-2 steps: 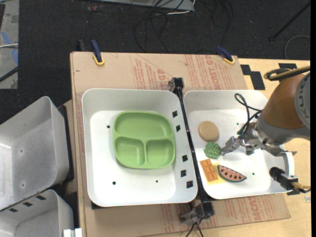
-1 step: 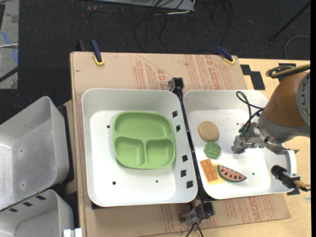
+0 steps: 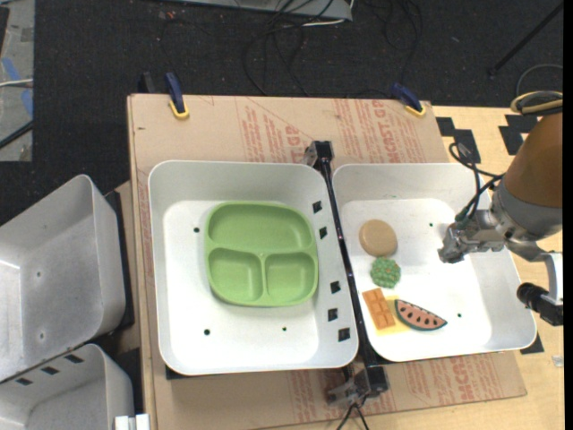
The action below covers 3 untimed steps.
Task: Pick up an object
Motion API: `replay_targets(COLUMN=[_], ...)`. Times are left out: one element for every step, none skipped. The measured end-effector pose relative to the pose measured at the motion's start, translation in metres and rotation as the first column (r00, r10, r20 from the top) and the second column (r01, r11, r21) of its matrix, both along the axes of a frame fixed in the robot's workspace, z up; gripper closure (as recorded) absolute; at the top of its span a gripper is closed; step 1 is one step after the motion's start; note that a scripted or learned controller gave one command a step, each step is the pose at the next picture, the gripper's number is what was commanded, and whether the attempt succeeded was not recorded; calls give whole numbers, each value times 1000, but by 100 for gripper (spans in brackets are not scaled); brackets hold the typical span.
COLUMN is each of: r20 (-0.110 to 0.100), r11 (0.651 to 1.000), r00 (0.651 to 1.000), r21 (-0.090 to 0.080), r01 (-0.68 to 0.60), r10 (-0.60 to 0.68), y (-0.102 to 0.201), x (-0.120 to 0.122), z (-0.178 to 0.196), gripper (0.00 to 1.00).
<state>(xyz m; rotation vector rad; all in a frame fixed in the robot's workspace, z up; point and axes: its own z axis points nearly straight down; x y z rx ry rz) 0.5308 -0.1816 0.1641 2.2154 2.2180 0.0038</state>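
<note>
Several toy foods lie in the right bin [image 3: 483,325]: a round tan cookie [image 3: 379,236], a green broccoli floret [image 3: 386,271] just below it, an orange waffle piece [image 3: 380,308] and a watermelon slice [image 3: 419,315] toward the front. My gripper [image 3: 453,247] hangs over the right half of this bin, to the right of the cookie and broccoli and apart from both. Nothing is visibly held in it.
The left bin [image 3: 175,240] holds a green divided plate [image 3: 262,253]. A black divider [image 3: 338,240] runs between the bins. The orange-banded arm [image 3: 542,173] enters from the right. More white tubs [image 3: 54,267] stand off the bench at the left.
</note>
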Motion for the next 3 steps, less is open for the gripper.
replay_targets(r20=[0, 0, -4], r11=[1000, 1000, 1000], r00=[1000, 1000, 1000], r21=[0, 0, 4], r01=[0, -3, -7], r10=[0, 3, 7], y=[-4, 1, 51], x=[-6, -1, 4], z=[47, 92, 98], gripper=[100, 100, 100])
